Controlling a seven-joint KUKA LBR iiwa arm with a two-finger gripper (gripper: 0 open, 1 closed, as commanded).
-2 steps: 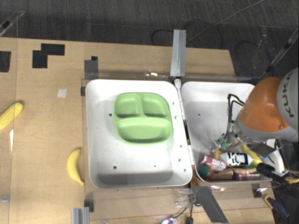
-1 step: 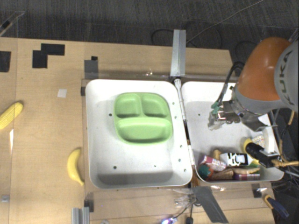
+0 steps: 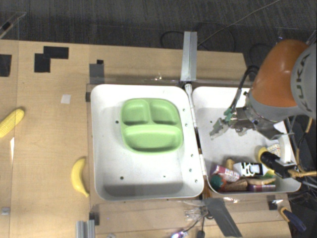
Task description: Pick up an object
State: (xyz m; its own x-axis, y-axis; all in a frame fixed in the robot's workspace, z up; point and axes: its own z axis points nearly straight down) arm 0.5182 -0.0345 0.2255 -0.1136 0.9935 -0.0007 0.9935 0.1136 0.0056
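- Reaching in from the right, the grey arm (image 3: pixel 280 81) with its orange band holds the pincer (image 3: pixel 218 129) over the right bin (image 3: pixel 223 103), above the bare white floor in the bin's middle.
- Whether the pincer is open or closed cannot be told from this slanted view.
- A heap of small things lies along the near edge of the right bin, well apart from the pincer: a purple packet (image 3: pixel 225 172) at the left, a black-and-white bottle (image 3: pixel 250 169) just beside it, and a brown piece (image 3: pixel 237 185) under them.
- The left bin (image 3: pixel 106 113) holds a green divided plate (image 3: pixel 151 125), lying flat near its middle.
- On the counter (image 3: pixel 44 157), left of the bins, a banana (image 3: pixel 79 176) lies close to the left bin's near corner.
- A yellow corn cob (image 3: pixel 11 123) lies farther left, at the picture's edge.
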